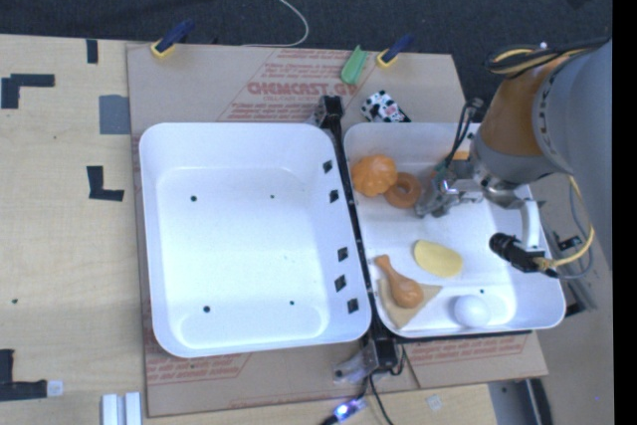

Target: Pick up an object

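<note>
While low over the right white bin (498, 139)'s middle, metal two-finger gripper (430, 205) | opening: cannot tell; just beside brown ring-shaped toy (403, 190) | round orange ball (373, 174) near bin's far-left corner

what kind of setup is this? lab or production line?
Most likely a lab grasping rig, not a production line. Two white bins sit on cardboard clamped to a bench, the right one holding toy food such as an orange and a doughnut, with the gripper reaching in.

A cardboard sheet (289, 85) lies under both bins, with clamps (171, 37) and a green clip (353, 66) at its far edge.
</note>
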Controlling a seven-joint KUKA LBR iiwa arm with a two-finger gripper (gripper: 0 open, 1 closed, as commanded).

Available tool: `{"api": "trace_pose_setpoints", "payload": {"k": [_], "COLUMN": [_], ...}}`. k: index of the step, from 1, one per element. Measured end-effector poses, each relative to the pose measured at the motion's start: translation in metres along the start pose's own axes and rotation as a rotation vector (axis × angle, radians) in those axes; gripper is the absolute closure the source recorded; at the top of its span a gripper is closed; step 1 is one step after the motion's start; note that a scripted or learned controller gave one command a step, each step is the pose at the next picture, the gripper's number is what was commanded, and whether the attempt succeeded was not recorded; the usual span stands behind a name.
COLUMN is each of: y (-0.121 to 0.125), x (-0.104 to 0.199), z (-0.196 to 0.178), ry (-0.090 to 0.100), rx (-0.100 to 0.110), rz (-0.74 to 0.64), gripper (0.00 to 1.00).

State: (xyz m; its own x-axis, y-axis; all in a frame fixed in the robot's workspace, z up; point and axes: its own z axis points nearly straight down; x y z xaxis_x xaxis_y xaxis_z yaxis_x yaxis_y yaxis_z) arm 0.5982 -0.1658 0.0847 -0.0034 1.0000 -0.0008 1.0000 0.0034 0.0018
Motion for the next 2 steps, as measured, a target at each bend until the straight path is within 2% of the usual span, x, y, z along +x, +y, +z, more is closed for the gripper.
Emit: {"api": "trace_pose_setpoints", "payload": {"k": [1, 2], "y": [-0.001, 0.055], "x": [0.0, 0.044], "z": [0.0, 0.002], "ry": [0.001, 0.001], "rx": [0.001, 0.01], "rz": [0.002, -0.004], "gripper": [0.0, 0.0]}}
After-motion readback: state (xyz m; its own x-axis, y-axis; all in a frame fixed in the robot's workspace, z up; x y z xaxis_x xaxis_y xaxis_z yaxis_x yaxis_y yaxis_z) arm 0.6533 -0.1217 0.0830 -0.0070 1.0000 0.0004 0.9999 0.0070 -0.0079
